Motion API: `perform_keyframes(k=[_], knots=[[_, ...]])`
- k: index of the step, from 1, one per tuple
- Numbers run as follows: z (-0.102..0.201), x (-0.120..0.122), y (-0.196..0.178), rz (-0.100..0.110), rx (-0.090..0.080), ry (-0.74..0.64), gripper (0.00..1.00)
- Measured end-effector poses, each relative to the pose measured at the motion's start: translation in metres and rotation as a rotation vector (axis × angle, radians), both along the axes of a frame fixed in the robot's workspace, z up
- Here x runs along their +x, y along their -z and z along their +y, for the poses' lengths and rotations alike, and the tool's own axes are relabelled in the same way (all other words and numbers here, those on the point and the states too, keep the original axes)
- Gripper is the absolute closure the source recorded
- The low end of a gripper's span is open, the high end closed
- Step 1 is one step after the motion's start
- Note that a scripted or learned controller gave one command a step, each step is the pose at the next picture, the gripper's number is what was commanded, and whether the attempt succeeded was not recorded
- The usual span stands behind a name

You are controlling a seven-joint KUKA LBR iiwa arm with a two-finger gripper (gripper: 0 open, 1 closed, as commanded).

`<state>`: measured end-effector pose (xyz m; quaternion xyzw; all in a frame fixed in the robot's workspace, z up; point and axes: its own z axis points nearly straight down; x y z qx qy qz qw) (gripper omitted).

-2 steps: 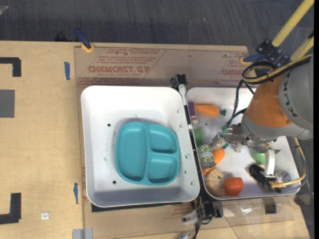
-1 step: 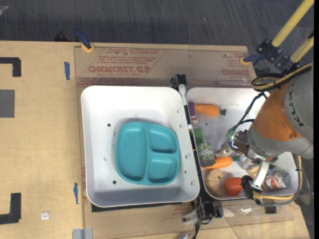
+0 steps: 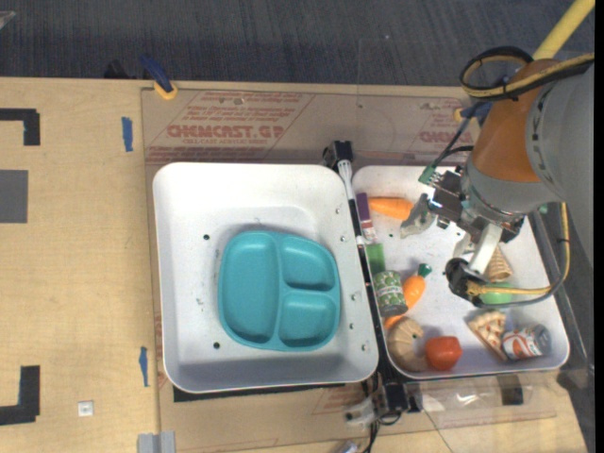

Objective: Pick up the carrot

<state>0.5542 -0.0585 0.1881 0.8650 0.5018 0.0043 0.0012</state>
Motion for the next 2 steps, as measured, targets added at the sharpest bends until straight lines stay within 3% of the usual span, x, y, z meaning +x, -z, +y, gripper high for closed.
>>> perform_keyframes(k=[1,2], knots=[[-0.043,-0.029,0.093,0.013,-0.002,-0.221,0.0],[-0.038,-0.068,0.099,-0.006,-0.004,0.0,0.0]])
